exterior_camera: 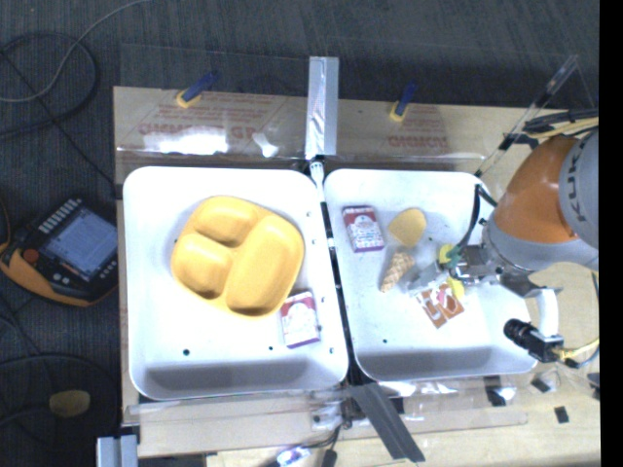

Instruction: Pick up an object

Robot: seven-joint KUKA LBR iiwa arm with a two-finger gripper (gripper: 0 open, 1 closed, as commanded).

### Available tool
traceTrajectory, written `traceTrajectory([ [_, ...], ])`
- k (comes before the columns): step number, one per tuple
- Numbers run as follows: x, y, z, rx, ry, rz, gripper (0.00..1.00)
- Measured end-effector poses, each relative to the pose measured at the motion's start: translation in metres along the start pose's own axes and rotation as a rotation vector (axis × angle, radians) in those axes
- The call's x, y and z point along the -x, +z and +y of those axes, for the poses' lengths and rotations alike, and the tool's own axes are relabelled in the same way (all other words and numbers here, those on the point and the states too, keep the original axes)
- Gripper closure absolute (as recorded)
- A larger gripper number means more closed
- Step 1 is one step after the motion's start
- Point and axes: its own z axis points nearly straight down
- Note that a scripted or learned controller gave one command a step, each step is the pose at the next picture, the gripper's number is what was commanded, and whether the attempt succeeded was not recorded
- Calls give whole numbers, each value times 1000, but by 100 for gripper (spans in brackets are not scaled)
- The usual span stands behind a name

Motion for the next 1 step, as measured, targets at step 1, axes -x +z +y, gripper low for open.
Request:
traceTrajectory([
  [1,1,-9,1,0,1,0,100],
])
